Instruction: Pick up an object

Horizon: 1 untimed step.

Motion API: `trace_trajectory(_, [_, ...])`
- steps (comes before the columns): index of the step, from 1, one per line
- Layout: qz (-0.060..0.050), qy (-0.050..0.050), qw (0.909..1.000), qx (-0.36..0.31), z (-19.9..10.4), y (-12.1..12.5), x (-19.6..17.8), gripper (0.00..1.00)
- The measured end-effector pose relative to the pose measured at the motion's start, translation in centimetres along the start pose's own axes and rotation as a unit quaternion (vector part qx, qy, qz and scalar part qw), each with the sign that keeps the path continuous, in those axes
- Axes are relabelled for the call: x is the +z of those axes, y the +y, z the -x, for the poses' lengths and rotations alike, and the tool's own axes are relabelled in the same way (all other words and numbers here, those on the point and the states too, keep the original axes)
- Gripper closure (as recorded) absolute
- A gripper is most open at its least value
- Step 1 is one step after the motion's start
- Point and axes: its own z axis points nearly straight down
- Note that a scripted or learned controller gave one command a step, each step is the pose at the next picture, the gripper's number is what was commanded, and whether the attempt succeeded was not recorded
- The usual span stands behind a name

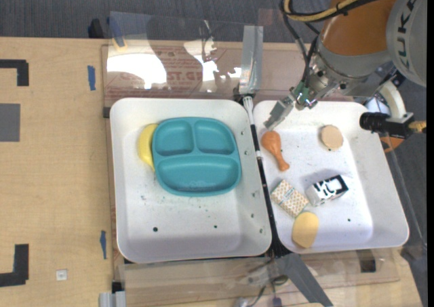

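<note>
Orange drumstick toy [274, 148] lies untouched in the right bin [380, 228], just below the gripper [279, 112], whose fingers look slightly parted and hold nothing, so the pick seems not yet made.

Teal tray [196, 156]; perhaps yellow plate [144, 144] beneath.

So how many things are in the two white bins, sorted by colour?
Teal: 1, the divided plate in the left bin
Yellow: 2, one thing partly under the plate, one lump in the right bin
Orange: 1, the drumstick-shaped toy
Tan: 1, the round disc
Patterned: 1, the small packet
Black and white: 1, the small item
Total: 7
</note>
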Motion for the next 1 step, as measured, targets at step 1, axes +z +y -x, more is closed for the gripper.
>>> trace_trajectory(1, [-0.001,0.0,0.9995,-0.032,3.24,-0.38,-1.87,0.0])
